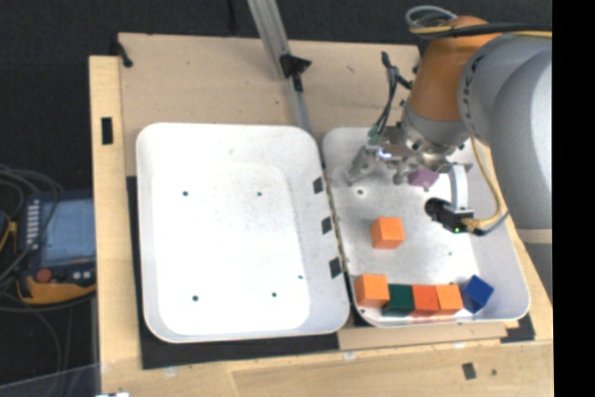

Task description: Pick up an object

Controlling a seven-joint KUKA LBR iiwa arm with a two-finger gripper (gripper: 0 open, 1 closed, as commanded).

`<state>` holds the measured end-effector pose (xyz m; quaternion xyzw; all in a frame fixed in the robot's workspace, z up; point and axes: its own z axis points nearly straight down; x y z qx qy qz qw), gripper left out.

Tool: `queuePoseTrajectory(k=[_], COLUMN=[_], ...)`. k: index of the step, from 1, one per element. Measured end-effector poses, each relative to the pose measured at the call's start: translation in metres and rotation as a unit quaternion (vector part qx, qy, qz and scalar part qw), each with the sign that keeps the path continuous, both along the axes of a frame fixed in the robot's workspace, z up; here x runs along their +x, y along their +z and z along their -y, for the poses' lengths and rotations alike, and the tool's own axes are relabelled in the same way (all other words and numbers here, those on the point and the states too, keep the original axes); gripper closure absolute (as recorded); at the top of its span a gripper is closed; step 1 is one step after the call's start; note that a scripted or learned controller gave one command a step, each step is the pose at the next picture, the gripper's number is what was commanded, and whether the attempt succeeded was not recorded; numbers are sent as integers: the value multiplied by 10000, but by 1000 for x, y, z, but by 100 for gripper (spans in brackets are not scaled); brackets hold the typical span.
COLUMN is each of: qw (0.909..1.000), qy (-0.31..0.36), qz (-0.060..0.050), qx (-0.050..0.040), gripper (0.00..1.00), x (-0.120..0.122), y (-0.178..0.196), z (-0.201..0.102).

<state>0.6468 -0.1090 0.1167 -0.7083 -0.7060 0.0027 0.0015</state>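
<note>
Pincer (402, 165) sits low over the back of the right bin (502, 293), arm coming in from the right; can't tell its state from this angle. A purple thing (425, 178) shows just beside it, too blurred to say whether it's gripped. Easiest target: lone orange cube (388, 232) mid-bin, well clear of the walls and of everything else. Looks like a small rigid block, probably light, flat-sided, so take it across two opposite faces, centred, straight down. Front-wall row, orange (373, 288), green (401, 298), two more orange (437, 297), blue (477, 292), is packed tight, little room for a grip. Left bin (186, 144) holds nothing to pick.
</note>
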Motion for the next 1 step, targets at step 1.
queuePoseTrajectory(k=[1], qw=[10000], qy=[-12], qz=[22], qx=[-5], gripper=[0], x=[0], y=[-20], z=[1])
